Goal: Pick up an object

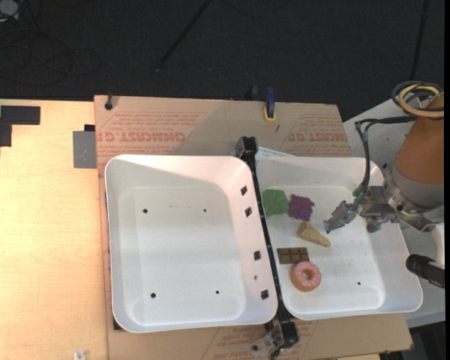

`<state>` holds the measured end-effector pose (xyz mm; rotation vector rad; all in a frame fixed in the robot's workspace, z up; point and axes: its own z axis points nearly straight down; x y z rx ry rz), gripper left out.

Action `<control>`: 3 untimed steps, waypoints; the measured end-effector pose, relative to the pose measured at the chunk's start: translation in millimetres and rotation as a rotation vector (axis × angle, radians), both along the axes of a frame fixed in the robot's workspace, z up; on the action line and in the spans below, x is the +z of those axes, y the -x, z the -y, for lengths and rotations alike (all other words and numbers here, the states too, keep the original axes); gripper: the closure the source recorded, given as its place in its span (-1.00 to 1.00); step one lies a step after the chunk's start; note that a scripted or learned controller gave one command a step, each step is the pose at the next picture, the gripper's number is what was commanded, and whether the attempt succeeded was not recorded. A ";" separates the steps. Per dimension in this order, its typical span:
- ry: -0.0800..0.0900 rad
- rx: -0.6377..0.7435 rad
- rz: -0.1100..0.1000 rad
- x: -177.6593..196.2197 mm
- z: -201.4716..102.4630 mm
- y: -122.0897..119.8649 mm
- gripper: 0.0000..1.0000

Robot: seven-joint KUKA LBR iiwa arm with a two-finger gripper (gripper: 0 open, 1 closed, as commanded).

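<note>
Several small objects lie in the right bin point(390, 295): a green block point(274, 202), a purple block point(301, 207), a tan cone point(313, 235), a brown chocolate bar point(293, 256) and a pink donut point(307, 277). My gripper point(334, 221) hangs over the right bin, just right of the cone and slightly above it, pointing left and down. I see nothing held in it. The arm's orange band point(423, 152) rises at the right edge.
The left bin point(135, 306) sits beside the right one, with a black divider with clips point(256, 223) between them. Cardboard point(172, 130) lies under both bins. Cables point(364, 145) hang near the arm at the right.
</note>
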<state>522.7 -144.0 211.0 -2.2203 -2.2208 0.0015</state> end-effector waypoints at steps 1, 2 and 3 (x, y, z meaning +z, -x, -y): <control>-0.001 0.000 -0.002 9.4 0.5 0.2 1.00; -0.003 0.005 -0.003 48.6 -71.5 48.9 1.00; 0.000 0.003 0.001 98.5 -113.0 37.0 1.00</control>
